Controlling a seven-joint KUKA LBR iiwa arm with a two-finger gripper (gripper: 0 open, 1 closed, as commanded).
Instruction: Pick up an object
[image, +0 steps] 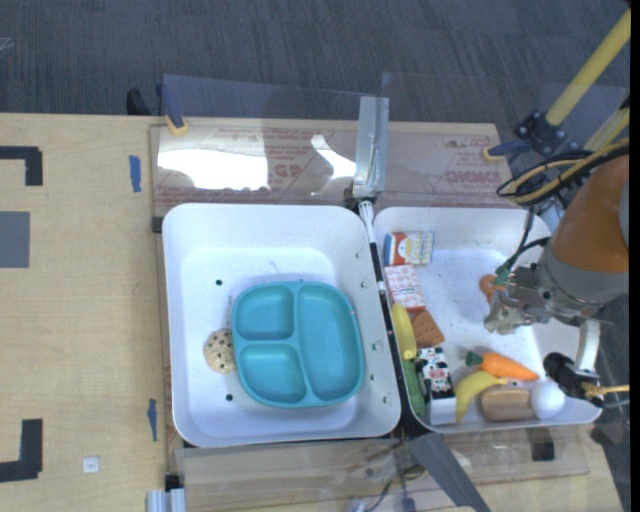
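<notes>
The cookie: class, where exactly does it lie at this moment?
In the camera view, the cookie lies on the floor of the left bin, tucked against the left edge of the blue divided plate.

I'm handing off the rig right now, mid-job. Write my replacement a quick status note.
End effector: over the right white bin, near its right side; nothing seen in it.
Right bin: orange toy carrot, yellow banana, brown bread roll, white egg clustered at the front; small cartons along the left wall.
Left white bin: teal three-compartment plastic tray, round cookie beside it.
Done: no pick visible. Left: grasp and lift one object.
</notes>
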